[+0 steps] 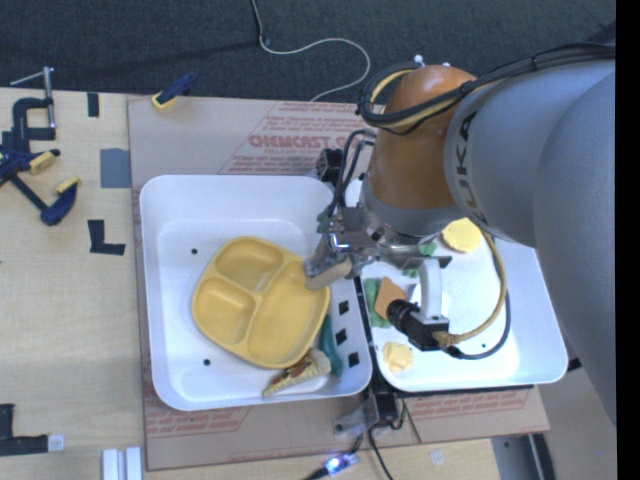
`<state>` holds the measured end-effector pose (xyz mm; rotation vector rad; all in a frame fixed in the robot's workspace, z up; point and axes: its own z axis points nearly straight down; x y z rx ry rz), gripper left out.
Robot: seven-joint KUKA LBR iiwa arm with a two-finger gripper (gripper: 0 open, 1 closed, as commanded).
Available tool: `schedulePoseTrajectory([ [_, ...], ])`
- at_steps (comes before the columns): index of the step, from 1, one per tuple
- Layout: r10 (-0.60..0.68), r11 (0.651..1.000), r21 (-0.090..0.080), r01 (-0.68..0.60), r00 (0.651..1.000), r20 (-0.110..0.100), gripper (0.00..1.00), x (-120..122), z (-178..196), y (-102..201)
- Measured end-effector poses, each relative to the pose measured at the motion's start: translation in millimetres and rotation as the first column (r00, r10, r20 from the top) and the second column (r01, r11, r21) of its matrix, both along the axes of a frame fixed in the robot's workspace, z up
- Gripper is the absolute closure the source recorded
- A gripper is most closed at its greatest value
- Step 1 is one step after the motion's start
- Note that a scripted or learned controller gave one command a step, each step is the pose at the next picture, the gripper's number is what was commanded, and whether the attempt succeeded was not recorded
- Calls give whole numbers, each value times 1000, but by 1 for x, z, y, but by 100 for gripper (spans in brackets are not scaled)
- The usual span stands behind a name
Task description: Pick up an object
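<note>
A: What took up the most room?

B: The grey arm [540, 148], reaching in from the right, with its orange band [420, 138] hanging over the seam between the 2 white bins. Below it sat the left bin [160, 268] and the right bin [520, 318], side by side on a cardboard sheet [240, 138].

A: And inside the left one?

B: A yellow divided tray [255, 303] with 3 compartments lay tilted across the floor, its right edge near the bin wall. A small tan piece [295, 376] and a teal item [330, 353] rested just beside its lower right corner.

A: Where was the gripper?

B: The gripper [335, 263] hovered at the tray's upper right rim, touching or just above it. Whether its fingers were spread or closed could not be told, nor whether anything sat between them.

A: Anything in the right bin?

B: A yellow round piece [462, 235], a green scrap [385, 293] and a pale yellow lump [397, 356]. Blue clamps [35, 168] lay well apart at the far left.
</note>
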<state>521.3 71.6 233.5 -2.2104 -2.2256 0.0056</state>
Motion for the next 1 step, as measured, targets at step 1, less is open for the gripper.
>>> schedulePoseTrajectory([
  [1,-5,1000,-3,5,1000,-2,100,-5,-20,10],
])
